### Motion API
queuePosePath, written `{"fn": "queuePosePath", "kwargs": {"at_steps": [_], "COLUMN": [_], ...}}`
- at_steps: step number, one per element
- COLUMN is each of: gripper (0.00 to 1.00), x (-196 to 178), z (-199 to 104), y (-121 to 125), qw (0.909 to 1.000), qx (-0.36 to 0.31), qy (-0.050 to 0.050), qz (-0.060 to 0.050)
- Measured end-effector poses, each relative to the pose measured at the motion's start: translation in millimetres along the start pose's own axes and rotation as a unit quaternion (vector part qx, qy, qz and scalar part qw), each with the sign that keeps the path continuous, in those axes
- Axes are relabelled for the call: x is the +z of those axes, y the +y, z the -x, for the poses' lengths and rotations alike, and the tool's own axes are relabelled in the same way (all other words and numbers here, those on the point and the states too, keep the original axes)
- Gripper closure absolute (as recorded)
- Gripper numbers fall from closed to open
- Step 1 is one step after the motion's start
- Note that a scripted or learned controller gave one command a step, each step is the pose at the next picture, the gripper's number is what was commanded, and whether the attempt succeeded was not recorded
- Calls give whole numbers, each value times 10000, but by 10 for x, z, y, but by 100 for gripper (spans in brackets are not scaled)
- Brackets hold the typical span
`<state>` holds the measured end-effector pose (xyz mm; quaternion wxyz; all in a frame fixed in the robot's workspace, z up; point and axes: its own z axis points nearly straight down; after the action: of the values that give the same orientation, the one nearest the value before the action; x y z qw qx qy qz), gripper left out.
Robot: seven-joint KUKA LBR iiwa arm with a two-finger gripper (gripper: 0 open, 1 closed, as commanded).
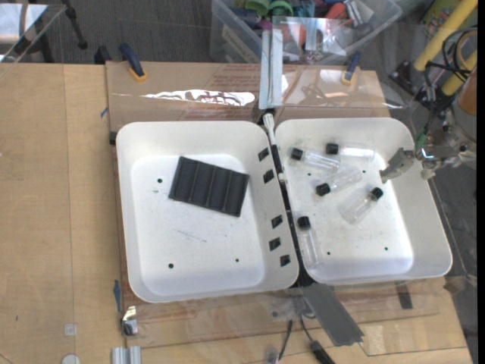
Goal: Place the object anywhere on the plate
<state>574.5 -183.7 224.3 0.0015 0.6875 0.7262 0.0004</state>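
A dark grey ridged plate (209, 186) lies flat in the left bin (144, 271), towards its back. Several clear vials with black caps lie scattered in the right bin (424, 256): one (314, 157) near the divider at the back, one (350, 153) beside it, one (339, 181) in the middle, one (361, 204) tilted towards the right, and one (308, 241) along the divider at the front. My gripper (395, 164) hovers at the right bin's right rim, just right of the vials, and nothing shows in its grasp.
The divider (274, 203) between the bins carries several small black clips. Behind the bins lies cardboard with a clear plastic sheet (303, 89), and a tub of coloured toys (311, 6) stands beyond. Bare wooden bench (53, 203) extends to the left.
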Motion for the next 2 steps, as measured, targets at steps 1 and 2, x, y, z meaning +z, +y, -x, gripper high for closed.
{"fn": "queuePosePath", "kwargs": {"at_steps": [1,2], "gripper": [0,0], "x": [203,93], "z": [408,431], "y": [58,465], "qw": [9825,9666], "qx": [-1861,-2563], "qy": [-2,-6], "qz": [6,13]}}
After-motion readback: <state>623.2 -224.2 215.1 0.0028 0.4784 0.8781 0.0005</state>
